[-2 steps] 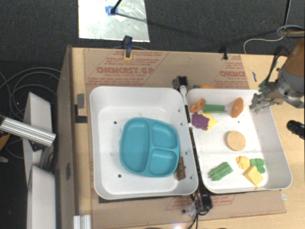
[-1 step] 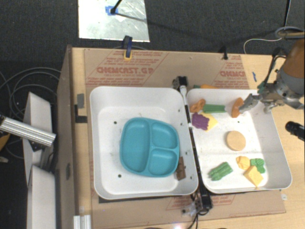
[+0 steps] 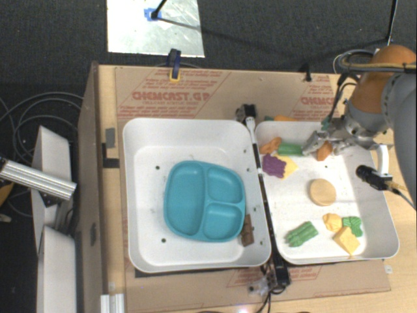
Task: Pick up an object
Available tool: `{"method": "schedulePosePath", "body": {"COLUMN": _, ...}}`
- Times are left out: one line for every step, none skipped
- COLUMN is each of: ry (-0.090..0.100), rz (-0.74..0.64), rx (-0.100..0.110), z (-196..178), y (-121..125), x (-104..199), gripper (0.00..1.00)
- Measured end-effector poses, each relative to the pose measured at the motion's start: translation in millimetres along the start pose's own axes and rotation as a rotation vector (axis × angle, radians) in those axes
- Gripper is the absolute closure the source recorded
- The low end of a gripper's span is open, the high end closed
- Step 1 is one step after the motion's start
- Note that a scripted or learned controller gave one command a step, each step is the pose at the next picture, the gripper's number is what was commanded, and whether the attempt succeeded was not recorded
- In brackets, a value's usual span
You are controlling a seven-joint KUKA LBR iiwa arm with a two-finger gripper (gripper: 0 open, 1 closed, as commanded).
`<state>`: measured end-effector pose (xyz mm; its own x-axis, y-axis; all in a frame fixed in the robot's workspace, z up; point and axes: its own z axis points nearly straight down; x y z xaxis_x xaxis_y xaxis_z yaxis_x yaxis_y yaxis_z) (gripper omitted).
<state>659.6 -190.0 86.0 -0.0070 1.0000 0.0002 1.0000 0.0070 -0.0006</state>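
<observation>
I am hovering my gripper (image 3: pixel 320 143) over an orange piece (image 3: pixel 323 151); grip state unclear. It is looking small, light, smooth; I'd pinch its middle.

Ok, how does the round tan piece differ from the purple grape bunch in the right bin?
The round tan piece is a smooth flat disc; the purple grape bunch is lumpy and irregular. The disc lies alone mid-bin, while the grapes sit against the left wall, touching a yellow piece. Both rest in the right bin.
</observation>
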Motion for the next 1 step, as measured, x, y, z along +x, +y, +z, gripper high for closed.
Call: {"method": "schedulePosePath", "body": {"ry": -0.005, "rz": -0.001, "rx": -0.008, "z": -17.9, "y": 1.4, "x": -2.3, "gripper": 1.0}}
